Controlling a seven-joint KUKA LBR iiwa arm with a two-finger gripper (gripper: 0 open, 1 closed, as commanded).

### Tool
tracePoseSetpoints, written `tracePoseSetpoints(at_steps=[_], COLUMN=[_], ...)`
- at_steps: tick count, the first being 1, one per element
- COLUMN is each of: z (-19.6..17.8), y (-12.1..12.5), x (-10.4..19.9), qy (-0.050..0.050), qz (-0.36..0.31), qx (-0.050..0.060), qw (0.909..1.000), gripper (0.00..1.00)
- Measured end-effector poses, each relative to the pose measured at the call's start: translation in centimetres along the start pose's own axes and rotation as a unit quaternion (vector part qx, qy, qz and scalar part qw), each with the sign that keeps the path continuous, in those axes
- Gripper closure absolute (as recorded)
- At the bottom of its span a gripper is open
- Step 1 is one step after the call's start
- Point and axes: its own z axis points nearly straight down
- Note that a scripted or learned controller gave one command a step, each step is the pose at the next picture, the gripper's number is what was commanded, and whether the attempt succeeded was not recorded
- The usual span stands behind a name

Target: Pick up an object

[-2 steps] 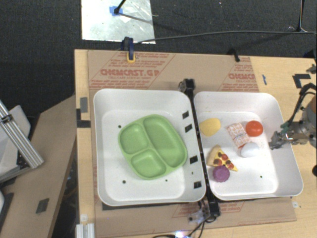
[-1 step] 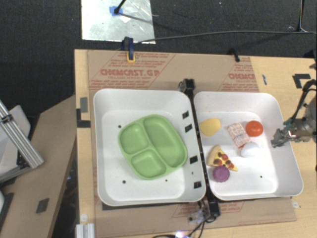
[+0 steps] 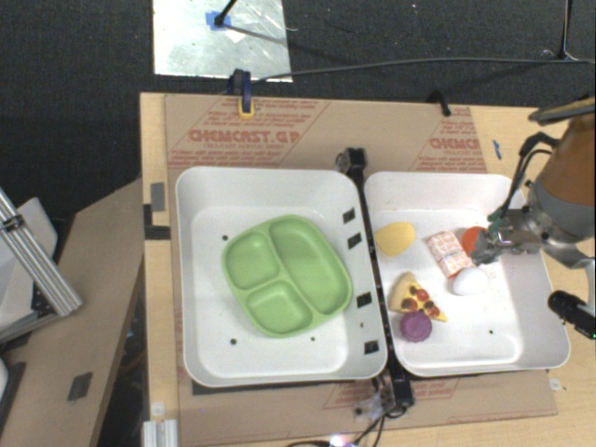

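Note:
The right bin holds several small toys. A yellow lemon-like piece lies at its left. Beside it are a red and white packet, a white egg shape, a pizza slice and a purple piece. A red-orange piece lies by the packet's right end. My gripper is low in the right bin, right against that red-orange piece and just above the egg shape. The arm's body hides part of the bin's right side.
The left bin holds a green divided plate. A black-clipped divider runs between the two bins. Cardboard lies under both bins, and a cable crosses the dark floor behind them.

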Motion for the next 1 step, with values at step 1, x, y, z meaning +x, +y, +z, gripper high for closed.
tracePoseSetpoints(at_steps=[1], z=[0.82], y=[1.96], x=[5.22], qy=[0.0], qz=[0.0], qx=[0.001], qw=[1.0], gripper=[1.0])
